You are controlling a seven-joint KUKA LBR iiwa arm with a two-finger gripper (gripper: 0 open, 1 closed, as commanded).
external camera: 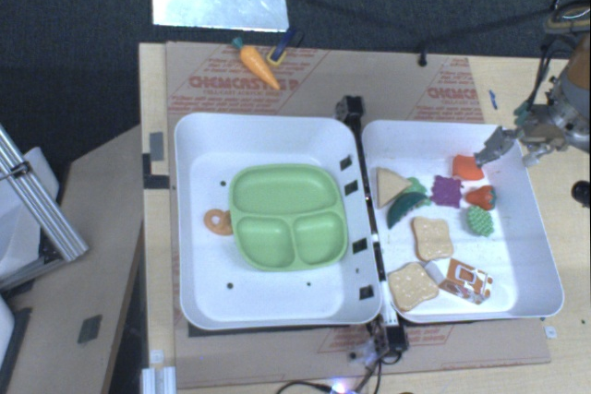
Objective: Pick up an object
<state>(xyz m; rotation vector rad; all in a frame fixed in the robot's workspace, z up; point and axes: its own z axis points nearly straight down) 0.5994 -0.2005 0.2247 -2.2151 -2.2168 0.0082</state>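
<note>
Down at the near edge of the right bin (545,286), two toast slices are being seen, one (412,285) close to the divider and another (432,238) just above it, with a brown-and-white waffle-looking piece (467,280) lying right beside them. Further up, a tan wedge (391,185) and a dark green piece (405,203) are being shown touching, then a purple piece (447,190), a red item (481,196) and a green textured one (479,220) clustered near each other. An orange-red piece (467,167) is being approached at the far right side of that bin, with the gripper (495,147) being held just above and beside it; nothing is being gripped between the fingers, and whether they're apart or together can't really be told from this angle.

Over in the left bin (199,198), a green divided plate (287,215) is being kept in the middle, with a small orange ring (219,221) just beside it. A toy carrot (258,65) is being left on the bench behind the bins.
</note>
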